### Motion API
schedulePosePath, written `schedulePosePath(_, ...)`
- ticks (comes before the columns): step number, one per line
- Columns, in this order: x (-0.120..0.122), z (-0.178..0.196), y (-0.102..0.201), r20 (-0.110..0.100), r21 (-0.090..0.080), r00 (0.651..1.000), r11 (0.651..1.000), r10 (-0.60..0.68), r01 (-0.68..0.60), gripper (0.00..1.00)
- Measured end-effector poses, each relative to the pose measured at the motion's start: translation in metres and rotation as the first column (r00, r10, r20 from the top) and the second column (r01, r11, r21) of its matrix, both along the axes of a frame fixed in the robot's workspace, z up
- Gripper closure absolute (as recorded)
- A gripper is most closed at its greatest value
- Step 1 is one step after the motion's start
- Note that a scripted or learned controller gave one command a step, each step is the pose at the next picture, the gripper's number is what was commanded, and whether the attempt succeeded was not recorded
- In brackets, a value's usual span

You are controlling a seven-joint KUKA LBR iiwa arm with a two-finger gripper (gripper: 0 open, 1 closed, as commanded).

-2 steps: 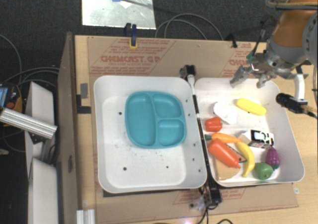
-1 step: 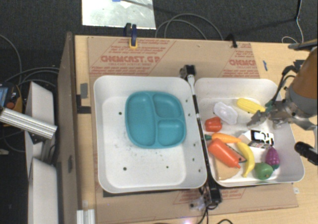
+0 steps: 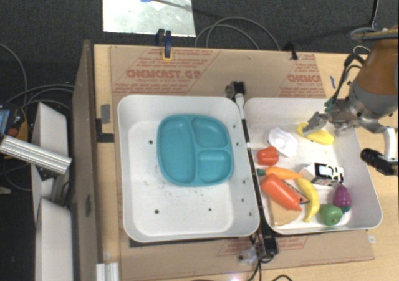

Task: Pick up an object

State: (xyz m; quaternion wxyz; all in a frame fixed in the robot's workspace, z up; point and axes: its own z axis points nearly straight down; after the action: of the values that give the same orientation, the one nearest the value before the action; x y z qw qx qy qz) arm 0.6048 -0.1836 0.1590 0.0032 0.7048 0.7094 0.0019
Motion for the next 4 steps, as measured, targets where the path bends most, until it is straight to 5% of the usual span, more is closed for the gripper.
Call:
schedulePosePath(1, 0.056, -0.079, -0.007, -0.006, 0.002, 1.0, 1.0, 0.0, 0.0, 0.0)
schedulePosePath(2, 0.057, -0.062, -0.008, 0.001, -0.001, 1.0, 1.0, 0.001, -0.001, 1.0)
schedulePosePath(4, 0.009, 0.028, 0.126, -0.002, 0.005, 1.0, 1.0, 0.004, -0.004, 1.0)
